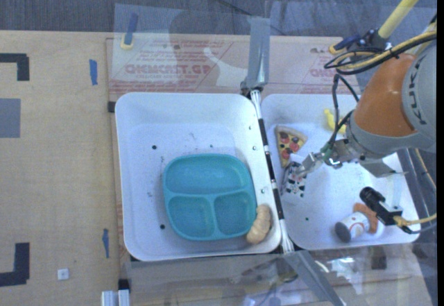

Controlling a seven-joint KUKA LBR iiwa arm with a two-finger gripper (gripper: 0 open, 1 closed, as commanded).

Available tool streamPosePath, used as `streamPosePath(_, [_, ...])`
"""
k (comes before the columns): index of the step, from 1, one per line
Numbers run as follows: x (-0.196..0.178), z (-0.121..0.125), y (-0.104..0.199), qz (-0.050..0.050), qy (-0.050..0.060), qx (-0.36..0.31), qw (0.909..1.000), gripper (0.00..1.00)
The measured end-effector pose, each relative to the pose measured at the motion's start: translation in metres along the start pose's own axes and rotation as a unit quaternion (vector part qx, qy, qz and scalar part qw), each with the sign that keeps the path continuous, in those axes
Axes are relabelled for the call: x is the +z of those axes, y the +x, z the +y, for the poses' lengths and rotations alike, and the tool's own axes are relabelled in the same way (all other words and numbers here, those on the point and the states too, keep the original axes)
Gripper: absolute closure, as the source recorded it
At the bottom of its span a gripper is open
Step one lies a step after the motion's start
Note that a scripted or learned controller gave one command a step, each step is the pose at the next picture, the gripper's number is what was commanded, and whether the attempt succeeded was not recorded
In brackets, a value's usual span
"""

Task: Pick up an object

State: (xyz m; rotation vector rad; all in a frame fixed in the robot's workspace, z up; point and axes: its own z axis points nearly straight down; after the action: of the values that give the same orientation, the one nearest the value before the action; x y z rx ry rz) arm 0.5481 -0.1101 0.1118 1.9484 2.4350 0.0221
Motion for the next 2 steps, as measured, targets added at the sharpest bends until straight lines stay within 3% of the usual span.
streamPosePath(1, [0.021, 0.069, -0.008, 0.001, 0.005, 0.011, 0.9999, 0.00])
streamPosePath(2, [0.022, -0.047, 0.006, 0.003, 0.008, -0.035, 0.9993, 0.00])
